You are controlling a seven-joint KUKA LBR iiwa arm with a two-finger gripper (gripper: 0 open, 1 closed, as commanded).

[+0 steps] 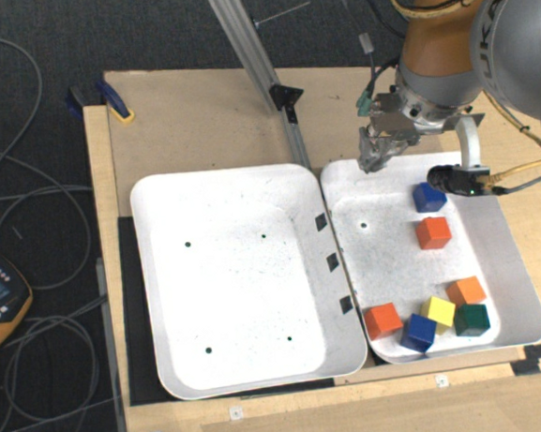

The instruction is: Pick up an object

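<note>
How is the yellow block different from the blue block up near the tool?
The yellow block sits at the near edge of the right bin, packed among other blocks; the upper blue block lies toward the far end, apart from its neighbours and closer to the tool. They differ in colour. Both are small cubes of similar size.

— Where is the arm (479,23)?
— It reaches in over the desk's far right corner, grey with an orange band above the wrist.
— And the hand (376,159)?
— It points downward, hanging near the desk's far edge, nothing visible between its fingertips.
</note>
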